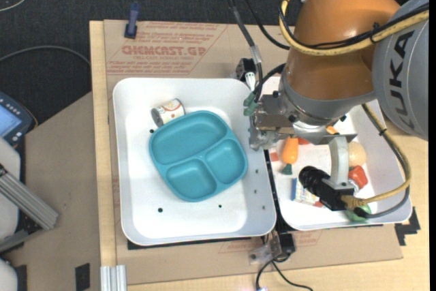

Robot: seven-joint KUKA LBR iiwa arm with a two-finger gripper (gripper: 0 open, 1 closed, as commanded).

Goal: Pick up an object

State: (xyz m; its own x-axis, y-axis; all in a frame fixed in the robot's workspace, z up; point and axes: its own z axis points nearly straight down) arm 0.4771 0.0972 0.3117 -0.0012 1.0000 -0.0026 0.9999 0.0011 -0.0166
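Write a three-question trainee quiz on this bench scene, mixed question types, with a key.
1. True or false: the teal tray has three compartments.
2. The small can lies: A) inside the tray, B) in the left bin at the tray's far left corner, C) in the right bin.
3. Fill in: the orange carrot-like piece lies in the ____ bin, below the arm's wrist.

Key: 1 true; 2 B; 3 right.
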